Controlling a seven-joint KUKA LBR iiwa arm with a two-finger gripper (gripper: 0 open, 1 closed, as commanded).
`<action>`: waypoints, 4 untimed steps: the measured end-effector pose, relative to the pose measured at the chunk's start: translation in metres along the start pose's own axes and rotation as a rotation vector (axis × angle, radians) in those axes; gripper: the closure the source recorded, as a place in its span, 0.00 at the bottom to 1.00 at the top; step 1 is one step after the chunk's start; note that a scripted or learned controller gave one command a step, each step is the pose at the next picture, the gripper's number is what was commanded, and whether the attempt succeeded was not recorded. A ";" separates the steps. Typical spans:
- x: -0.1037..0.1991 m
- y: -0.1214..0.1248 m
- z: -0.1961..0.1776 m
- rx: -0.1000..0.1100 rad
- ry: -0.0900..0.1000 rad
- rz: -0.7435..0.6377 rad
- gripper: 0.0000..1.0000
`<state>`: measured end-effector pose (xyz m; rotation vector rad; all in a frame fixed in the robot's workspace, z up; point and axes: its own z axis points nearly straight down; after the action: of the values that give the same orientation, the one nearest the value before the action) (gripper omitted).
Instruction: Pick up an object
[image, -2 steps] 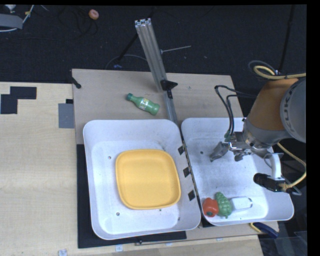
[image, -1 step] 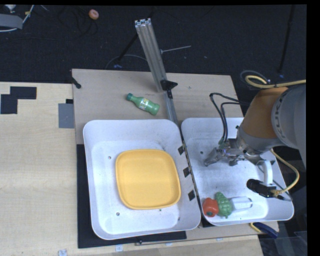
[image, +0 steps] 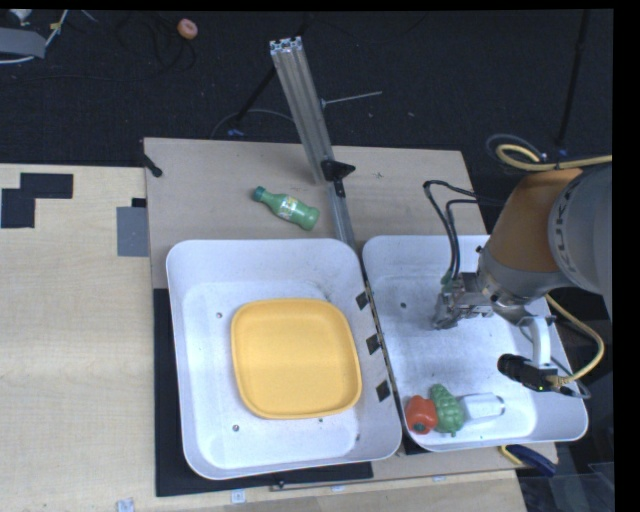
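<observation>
Two shallow white bins sit side by side on the pale wooden bench (image: 400, 170), and we look down on both at a slant. In the left bin (image: 190, 300) a square yellow plastic plate (image: 295, 357) with rounded corners lies flat near the middle, well clear of the walls. The right bin (image: 400, 270) holds the objects we could pick: a small red piece, perhaps a toy tomato or pepper (image: 421, 414), lies near the front left corner, touching a bumpy green toy vegetable (image: 449, 410) just to its right. Beside those, a small white object (image: 484, 406) rests against the bin floor; we cannot make out what it is.

We see the grey arm with its orange band (image: 530, 225) reach in from the right, over the right bin. Its two-finger gripper (image: 447, 312) hangs low over the bare middle of the bin floor, well apart from the red and green pieces nearer the front. Whether it touches the floor is not clear to us. Nothing shows between the gripper's tips, and we cannot tell whether it is spread or pressed together, as the view is too blurred there.

Behind the bins, on the bench, a small green plastic bottle (image: 287, 207) lies on its side. A slanted silver metal rail (image: 307, 100) rises from the bench just behind the place where the two bins meet.
</observation>
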<state>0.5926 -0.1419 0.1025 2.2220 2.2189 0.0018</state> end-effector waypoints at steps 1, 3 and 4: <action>-0.001 -0.001 -0.063 -0.003 -0.001 -0.001 1.00; -0.004 0.003 -0.151 0.000 0.000 -0.001 1.00; 0.038 0.000 -0.145 0.002 0.001 -0.004 1.00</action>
<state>0.5920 -0.1043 0.2478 2.2195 2.2246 0.0001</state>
